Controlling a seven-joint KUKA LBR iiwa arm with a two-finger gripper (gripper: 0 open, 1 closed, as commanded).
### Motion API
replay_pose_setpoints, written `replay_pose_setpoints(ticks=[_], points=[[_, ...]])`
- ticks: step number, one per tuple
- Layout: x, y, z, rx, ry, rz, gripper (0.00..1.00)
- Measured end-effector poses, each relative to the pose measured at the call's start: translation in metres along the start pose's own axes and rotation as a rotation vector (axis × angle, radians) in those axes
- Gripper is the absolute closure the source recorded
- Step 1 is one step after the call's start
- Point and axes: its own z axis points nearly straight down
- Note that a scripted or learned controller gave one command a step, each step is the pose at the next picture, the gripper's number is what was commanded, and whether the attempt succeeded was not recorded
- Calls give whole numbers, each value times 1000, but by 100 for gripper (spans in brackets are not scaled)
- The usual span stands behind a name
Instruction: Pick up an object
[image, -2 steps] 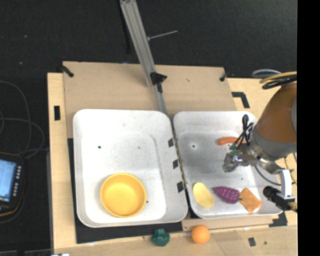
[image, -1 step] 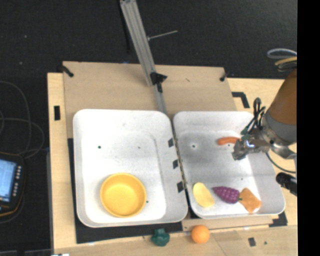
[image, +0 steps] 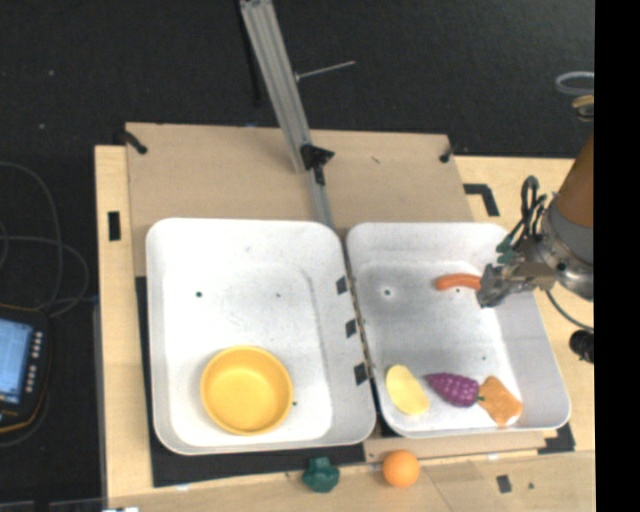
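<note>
Gripper (image: 492, 287) sits over the right bin (image: 400, 255), in its upper-right part, hanging off the arm (image: 575, 215) that comes in from 3 o'clock. Can't tell its state, released or clenched: dark blur at this angle. Orange carrot-like piece (image: 456, 282) lies just beside it at 9 o'clock, on the bin floor; can't tell if the two touch. Nothing visibly grasped.

Right bin contents, other than that piece: three items in a row along the front edge, at about 6 o'clock from the gripper and well apart from it. Pale yellow lemon-like piece (image: 406, 390) on the left, purple grape bunch (image: 452, 388) in the middle, orange chunk (image: 500, 400) with a bit of green on the right, near the front-right corner. Grapes and chunk look to be touching or nearly so.

Left bin (image: 240, 260) at 9 o'clock from the right one, the two side by side with edges meeting. Holds one yellow bowl (image: 246, 389), upright, in the front half.

On the bench (image: 220, 160) outside the bins, in front of the gap between them: small green object (image: 320, 475) and orange ball (image: 400, 468), near each other, apart.

Grey metal bar (image: 285, 95) slants in from 12 o'clock down to the back of the seam between bins.
</note>
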Motion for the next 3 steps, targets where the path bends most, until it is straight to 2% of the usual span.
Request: replay_pose_setpoints(ticks=[1, 2, 3], points=[[61, 13, 0, 3, 2, -5, 100], [110, 23, 17, 7, 2, -2, 100], [161, 35, 10, 5, 3, -4, 100]])
